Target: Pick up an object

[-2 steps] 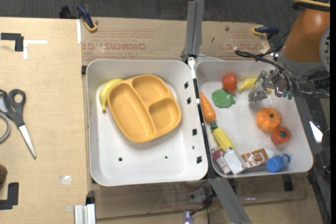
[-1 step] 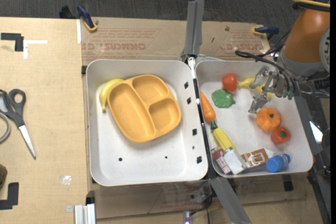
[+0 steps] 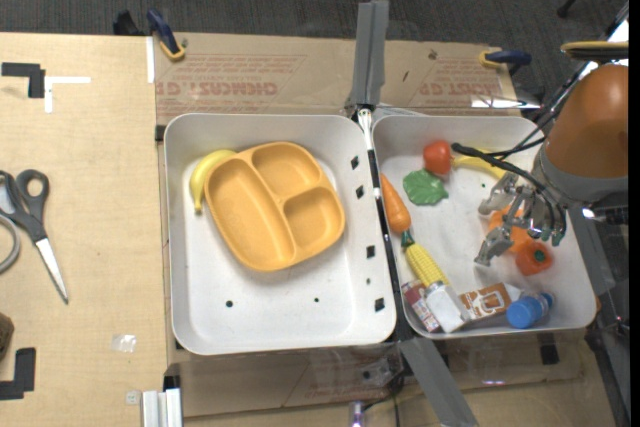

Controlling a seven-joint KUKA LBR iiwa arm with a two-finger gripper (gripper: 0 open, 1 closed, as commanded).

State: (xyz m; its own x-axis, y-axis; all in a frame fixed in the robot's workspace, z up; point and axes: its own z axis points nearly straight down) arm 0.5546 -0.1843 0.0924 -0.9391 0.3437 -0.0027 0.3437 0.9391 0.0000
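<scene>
My gripper (image 3: 503,227) hangs low over the right side of the right bin (image 3: 470,330), under the arm's orange band (image 3: 598,115). An orange pepper-like toy (image 3: 534,258) lies right beside it, with an orange bit showing against the gripper. Elsewhere in this bin are a red tomato (image 3: 437,156), a green leaf (image 3: 426,189), a carrot (image 3: 396,205), a corn cob (image 3: 425,264), a brown packet (image 3: 486,301), a red and white box (image 3: 431,308) and a blue bottle (image 3: 527,312). A yellow banana (image 3: 478,162) lies at the back, partly behind cables.
The left bin (image 3: 200,315) holds an orange divided plate (image 3: 275,205) with a second banana (image 3: 205,174) tucked under its left edge. A metal divider (image 3: 368,55) runs between the bins. Scissors (image 3: 38,225) lie on the wooden bench at far left.
</scene>
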